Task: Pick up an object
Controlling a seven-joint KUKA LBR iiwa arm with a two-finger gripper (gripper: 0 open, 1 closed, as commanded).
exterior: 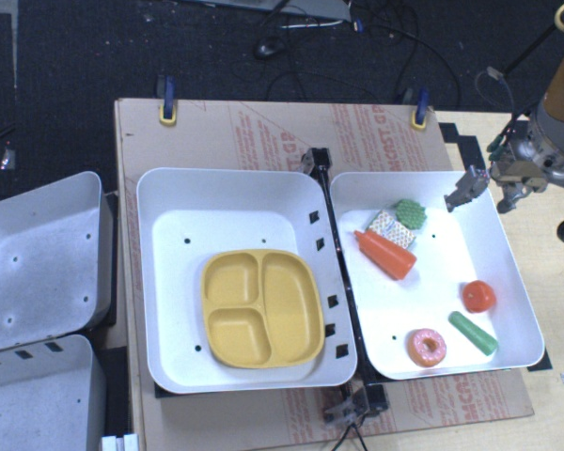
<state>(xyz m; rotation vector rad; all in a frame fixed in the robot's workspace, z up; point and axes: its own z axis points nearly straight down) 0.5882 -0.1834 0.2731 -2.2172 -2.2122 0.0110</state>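
Claw [486, 191] spread wide, holding nothing; right bin [522, 289] holds six toys.

Red printed lettering on the brown board [263, 130] under the bins: rows of repeated words, upside down and mirrored to this camera, too small and blurred to read for certain. No other legible text, numbers or labels anywhere.

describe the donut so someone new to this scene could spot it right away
Of the two white bins, take the right bin, the one without the yellow tray. Look along its near edge, left of the green stick and below the red ball. The donut is the only ring there, pink-frosted with a hole through it.
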